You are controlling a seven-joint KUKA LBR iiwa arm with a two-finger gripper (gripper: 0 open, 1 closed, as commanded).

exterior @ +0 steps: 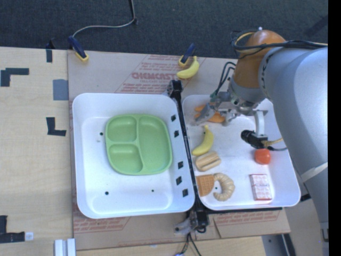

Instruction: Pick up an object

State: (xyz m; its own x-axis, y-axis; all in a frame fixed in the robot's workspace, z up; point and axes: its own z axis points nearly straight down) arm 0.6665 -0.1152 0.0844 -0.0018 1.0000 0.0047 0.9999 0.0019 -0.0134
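Nearest the camera, in the right bin point(292, 192), a croissant point(224, 186) lay well nearer than the banana point(204, 142), with a tan waffle square point(204, 184) touching it on the left and a pink box point(260, 187) apart on the right. A hot dog bun point(208, 161) sat just nearer than the banana, almost touching its lower tip. A red ball point(262, 156) rested to the banana's right, well apart from it. The banana itself lay upright along the bin's left wall. To its left, in the left bin point(80, 159), a green divided plate point(139, 144) lay flat. Just beyond the banana's far tip lay an orange piece point(216, 118), the thing closest to the claw. The gripper point(213, 110) hung directly over that orange piece, low in the bin; whether the claw was open or closed, and whether it had hold of the piece, could not be told.
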